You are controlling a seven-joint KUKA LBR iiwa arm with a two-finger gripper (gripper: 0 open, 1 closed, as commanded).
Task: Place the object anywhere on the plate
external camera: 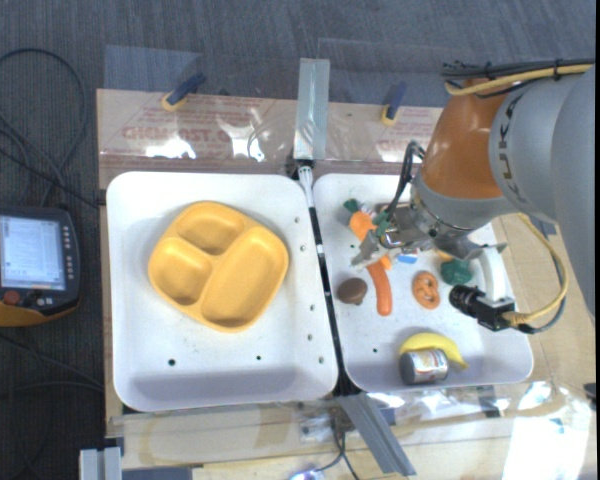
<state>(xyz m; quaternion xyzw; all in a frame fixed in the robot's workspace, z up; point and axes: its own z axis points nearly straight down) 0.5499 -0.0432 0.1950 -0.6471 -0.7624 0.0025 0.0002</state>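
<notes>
The jaws first, and it's a tough read: the gripper hangs low over the right bin, its metal fingertips angled toward the left, but from this slant there's no telling how wide they stand or whether anything sits between them. The tips are right at the top end of the orange carrot-shaped piece, touching or just above it; which one, the view won't say.

Now from the near edge back. Closest to us in the right bin, a grey metal can lies against a yellow banana, the two touching. Up from there, that orange carrot-shaped piece lies lengthwise, with a small brown round object just beside it on the left and an orange pumpkin-like toy just beside it on the right. A green piece sits near the pumpkin, partly tucked under the wrist hardware. Farther back, another small orange-and-green item rests near the bin's far left corner, just beyond the gripper.

Over in the left bin, the yellow plate, a divided one with three compartments, sits near the middle with nothing in it, well apart from all the toys.

Above the gripper, the arm's orange band and grey body reach in from the right. Off the bench on the far left, a handheld control pendant lies on the floor.
</notes>
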